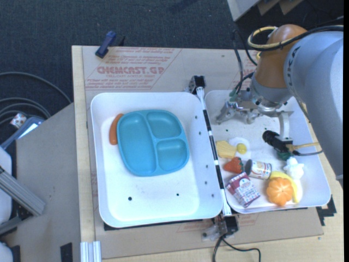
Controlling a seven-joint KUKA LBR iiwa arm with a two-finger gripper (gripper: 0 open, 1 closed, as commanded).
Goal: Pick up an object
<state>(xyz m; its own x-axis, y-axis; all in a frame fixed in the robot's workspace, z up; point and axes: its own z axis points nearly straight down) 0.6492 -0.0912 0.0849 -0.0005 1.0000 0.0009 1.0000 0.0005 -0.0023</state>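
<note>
The gripper (235,111) is seen low over the back of the right bin (312,202), beneath the arm (305,64) with its orange band. Its fingers are spread apart, and nothing is held between them. The pickable things are gathered at the front of that bin: an orange (280,191), a small can (259,169), a red packet (242,190), and what may be a strawberry (234,164), though it is too small to be sure. In the left bin (103,146), a blue divided plate (152,141) is laid, with an orange piece (114,129) tucked against its left edge.
</note>
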